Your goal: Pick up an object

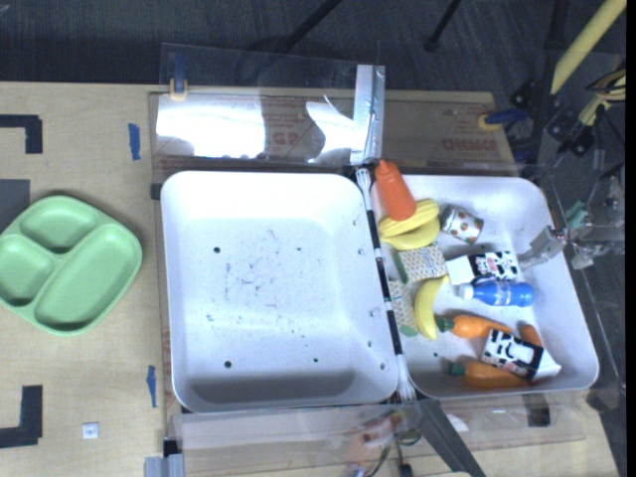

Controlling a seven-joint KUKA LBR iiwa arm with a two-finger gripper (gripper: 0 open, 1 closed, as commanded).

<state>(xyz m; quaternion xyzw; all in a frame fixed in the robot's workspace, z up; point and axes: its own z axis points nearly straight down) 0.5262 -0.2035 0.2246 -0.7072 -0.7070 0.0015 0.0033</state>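
Looking down from the one camera view, the right bin holds everything in a crowded heap – an orange bottle, two soft-looking curved bananas, a blue bottle, carrots, a small can and black-and-white cartons. What seem to be the jaws sit near that bin's right rim; I cannot tell whether they are apart or together. Rounded, glossy shapes touching one another could slip or roll if pinched off-centre – or two could be nudged at once. On the worktop, the left bin is smooth white, beside a green divided tray
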